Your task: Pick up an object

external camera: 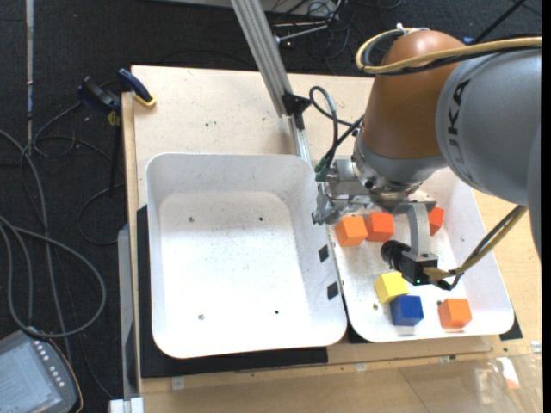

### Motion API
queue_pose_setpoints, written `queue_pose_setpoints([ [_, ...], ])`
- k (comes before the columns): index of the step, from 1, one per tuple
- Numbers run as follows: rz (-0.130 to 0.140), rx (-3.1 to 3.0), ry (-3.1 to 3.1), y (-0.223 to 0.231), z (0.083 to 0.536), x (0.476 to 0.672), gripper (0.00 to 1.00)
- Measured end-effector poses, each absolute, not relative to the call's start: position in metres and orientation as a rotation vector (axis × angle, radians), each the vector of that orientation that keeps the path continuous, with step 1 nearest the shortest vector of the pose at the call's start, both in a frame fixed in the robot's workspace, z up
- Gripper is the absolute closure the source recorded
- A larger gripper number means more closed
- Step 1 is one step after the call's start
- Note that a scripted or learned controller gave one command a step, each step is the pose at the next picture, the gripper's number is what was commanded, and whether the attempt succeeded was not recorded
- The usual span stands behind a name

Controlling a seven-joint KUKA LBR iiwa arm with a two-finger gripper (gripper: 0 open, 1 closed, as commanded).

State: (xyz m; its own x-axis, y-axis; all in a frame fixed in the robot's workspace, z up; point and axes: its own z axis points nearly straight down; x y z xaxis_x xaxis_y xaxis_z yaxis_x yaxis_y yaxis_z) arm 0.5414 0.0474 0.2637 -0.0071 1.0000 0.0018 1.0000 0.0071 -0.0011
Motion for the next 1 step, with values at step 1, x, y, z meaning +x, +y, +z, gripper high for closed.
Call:
queue_pose_setpoints([
  [1, 0.001, -2.212, -2.227, 0.0899, 0.2559, 0.5225, 1.0],
])
